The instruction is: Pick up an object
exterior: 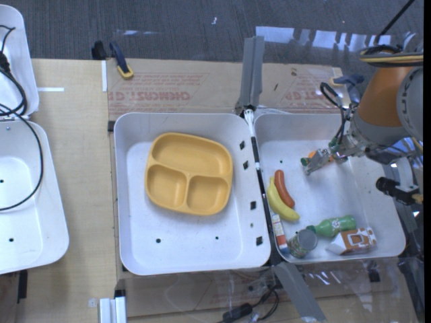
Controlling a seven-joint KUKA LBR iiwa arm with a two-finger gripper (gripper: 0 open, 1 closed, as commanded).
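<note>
Objects for picking lie in the right bin [377,180]: a banana [283,206] touching a hot dog [284,188] near the divider, and along the near wall a can [303,242], a green bottle [335,226] and a small carton [353,241]. My pincer [316,161] hangs over the far part of that bin, apart from all of them. Something small and orange sits at its tip, but I cannot tell whether that is a held item or part of the tool, nor how wide it stands. The left bin [128,234] carries a yellow divided plate [190,173]. For a clean try I would pick the bottle, which has open floor beside it, come straight down across its narrow width, and keep clear of the bin wall.
</note>
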